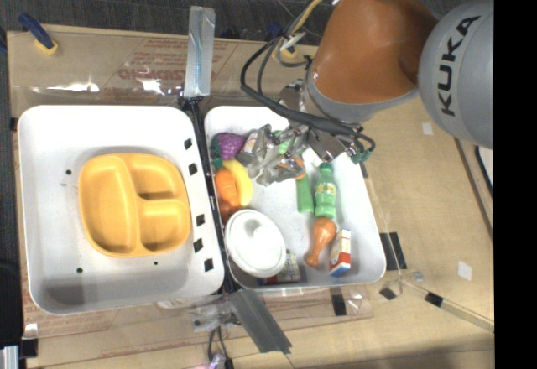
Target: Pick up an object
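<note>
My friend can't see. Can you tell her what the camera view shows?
The robot's gripper reaches down into the right bin, over toy food: purple grapes, a green bottle, a white bowl. The left bin holds a yellow tray.

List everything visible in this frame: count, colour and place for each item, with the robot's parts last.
Divided tray: 1, yellow, in left bin.
Grapes: 1 bunch, purple, right bin, top left.
Toy fruit: 1, orange and yellow, below the grapes.
Bowl: 1, white, right bin, front left.
Bottle: 1, green, right bin, middle right.
Drumstick: 1, orange-brown, below the bottle.
Carton: 1, white and red, front right.
Gripper: 1, grey, over right bin.
</note>
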Robot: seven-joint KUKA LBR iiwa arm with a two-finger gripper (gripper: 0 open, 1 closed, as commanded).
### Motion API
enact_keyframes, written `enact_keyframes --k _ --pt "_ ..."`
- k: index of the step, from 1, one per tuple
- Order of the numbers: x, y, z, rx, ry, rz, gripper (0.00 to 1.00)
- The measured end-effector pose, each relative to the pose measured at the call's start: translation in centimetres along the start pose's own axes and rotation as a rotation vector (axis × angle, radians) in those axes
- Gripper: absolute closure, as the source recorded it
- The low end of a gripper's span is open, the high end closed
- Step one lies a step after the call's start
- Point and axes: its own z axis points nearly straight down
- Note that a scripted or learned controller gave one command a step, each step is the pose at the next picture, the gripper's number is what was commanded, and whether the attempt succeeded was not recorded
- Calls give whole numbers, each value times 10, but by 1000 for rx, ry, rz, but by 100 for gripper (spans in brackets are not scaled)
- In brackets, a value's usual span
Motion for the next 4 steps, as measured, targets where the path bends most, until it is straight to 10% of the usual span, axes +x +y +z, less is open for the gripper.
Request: enact_keyframes --k 1,2,3,4 --pt "4 -73 -22 3 -1 209 100" --pt "-44 -81 -15 1 0 340 100" --pt "-46 -81 -27 3 -5 336 100" --pt "-45 -132 -19 1 0 26 100"
